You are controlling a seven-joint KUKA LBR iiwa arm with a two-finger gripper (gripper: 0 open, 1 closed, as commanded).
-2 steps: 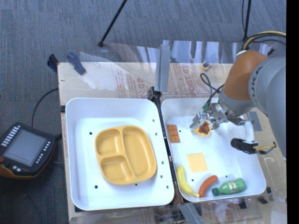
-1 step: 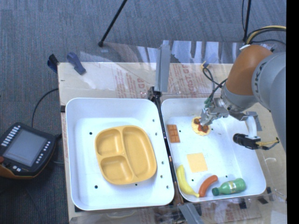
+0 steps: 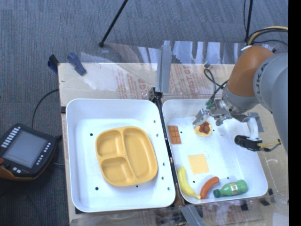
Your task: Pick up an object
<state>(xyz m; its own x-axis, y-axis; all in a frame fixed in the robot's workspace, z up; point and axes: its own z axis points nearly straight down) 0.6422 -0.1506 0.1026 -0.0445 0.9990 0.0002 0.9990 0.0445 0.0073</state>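
Observation:
My gripper (image 3: 207, 120) hangs over the upper middle of the right bin (image 3: 244, 161), its fingers straddling a small round yellow pastry with a red centre (image 3: 204, 129). The pastry lies on the bin floor right below the fingertips. Further items in this bin: a brown waffle piece (image 3: 174, 134) at the left wall, a yellow cheese slice (image 3: 198, 164) in the middle, a banana (image 3: 186, 182), a sausage (image 3: 209, 187) and a green bottle (image 3: 231, 188) along the front.
The left bin (image 3: 84, 121) holds a yellow divided plate (image 3: 126, 155). A grey metal post (image 3: 163, 72) stands behind the seam between the bins. A teach pendant (image 3: 22, 150) lies on the floor at the left.

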